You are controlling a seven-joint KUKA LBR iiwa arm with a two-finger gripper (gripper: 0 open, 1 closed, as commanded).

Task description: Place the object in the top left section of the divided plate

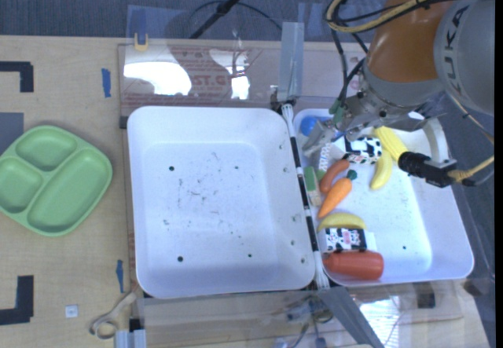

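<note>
Hovering over the right bin's far corner, the gripper, grip state unreadable, has the carrots just below-left, their long axes slanting, with the plate far left.

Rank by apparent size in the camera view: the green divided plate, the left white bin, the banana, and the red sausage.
1. left white bin
2. green divided plate
3. and 4. banana and red sausage look about alike; the arm hides part of the banana, so no ranking between them.
</note>
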